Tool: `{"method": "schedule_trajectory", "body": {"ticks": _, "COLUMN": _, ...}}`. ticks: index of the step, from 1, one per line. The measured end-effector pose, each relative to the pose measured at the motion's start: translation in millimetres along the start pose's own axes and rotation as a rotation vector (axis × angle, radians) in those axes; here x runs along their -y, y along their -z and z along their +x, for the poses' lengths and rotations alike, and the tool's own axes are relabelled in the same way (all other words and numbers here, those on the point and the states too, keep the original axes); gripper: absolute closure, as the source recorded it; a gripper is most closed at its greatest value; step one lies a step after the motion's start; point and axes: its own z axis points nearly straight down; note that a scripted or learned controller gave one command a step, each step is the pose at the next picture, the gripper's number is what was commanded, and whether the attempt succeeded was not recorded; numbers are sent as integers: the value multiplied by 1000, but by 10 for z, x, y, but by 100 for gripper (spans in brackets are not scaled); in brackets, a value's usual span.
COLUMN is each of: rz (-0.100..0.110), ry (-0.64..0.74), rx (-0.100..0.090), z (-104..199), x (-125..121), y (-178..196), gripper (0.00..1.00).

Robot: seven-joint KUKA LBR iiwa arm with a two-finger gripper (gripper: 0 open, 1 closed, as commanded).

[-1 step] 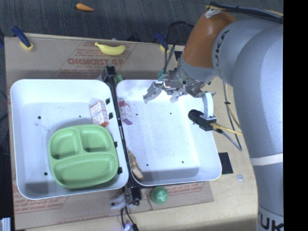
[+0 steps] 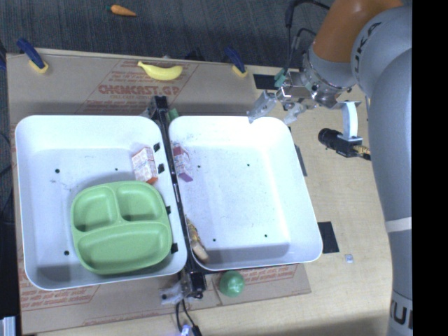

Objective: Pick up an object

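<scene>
Two white bins [image 2: 42,145] [image 2: 280,152]; one green tray [image 2: 122,226]; one banana [image 2: 161,69]; one green ball [image 2: 232,283]; one carton [image 2: 144,164].

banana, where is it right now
The banana lies on the brown cardboard behind the left bin, outside both bins, near the top of the camera view and left of a blue clamp.

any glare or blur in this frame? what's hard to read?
Camera view: the right bin is blown out toward its upper rim, near-white with little texture; the left bin shows soft shadow along its lower wall. The green plate is crisp and evenly lit. The gripper is small and slightly soft against the bin's rim, so its state is unreadable. The dark floor at top loses detail.
</scene>
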Motion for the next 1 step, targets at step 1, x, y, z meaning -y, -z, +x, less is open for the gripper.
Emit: {"method": "schedule_trajectory", "body": {"ticks": 1, "rz": 4, "ry": 2, "rx": -2, "z": -79, "x": 5, "y": -1587, "gripper": 0}}
